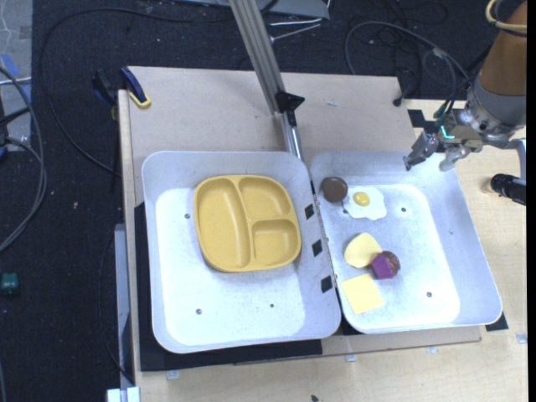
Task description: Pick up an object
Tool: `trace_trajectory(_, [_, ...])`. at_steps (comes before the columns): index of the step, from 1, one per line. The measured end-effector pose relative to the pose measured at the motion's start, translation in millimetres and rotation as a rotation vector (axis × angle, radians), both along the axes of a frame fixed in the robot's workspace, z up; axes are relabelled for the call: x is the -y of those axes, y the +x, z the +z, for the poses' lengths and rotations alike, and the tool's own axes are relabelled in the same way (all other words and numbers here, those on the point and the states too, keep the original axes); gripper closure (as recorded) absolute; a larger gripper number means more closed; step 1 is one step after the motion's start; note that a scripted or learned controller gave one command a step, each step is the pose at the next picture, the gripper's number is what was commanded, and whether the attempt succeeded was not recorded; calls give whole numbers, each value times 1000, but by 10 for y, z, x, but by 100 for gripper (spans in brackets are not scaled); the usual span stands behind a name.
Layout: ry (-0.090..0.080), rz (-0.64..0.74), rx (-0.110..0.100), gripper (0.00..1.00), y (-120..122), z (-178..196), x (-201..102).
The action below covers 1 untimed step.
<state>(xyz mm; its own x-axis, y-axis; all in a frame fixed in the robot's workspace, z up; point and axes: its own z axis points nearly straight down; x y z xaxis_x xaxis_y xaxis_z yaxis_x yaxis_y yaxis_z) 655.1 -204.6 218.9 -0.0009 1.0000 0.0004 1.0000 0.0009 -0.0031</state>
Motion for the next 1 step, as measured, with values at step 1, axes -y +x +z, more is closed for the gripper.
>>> trace_trajectory(1, [-1, 1, 4, 0, 10, 21, -1])
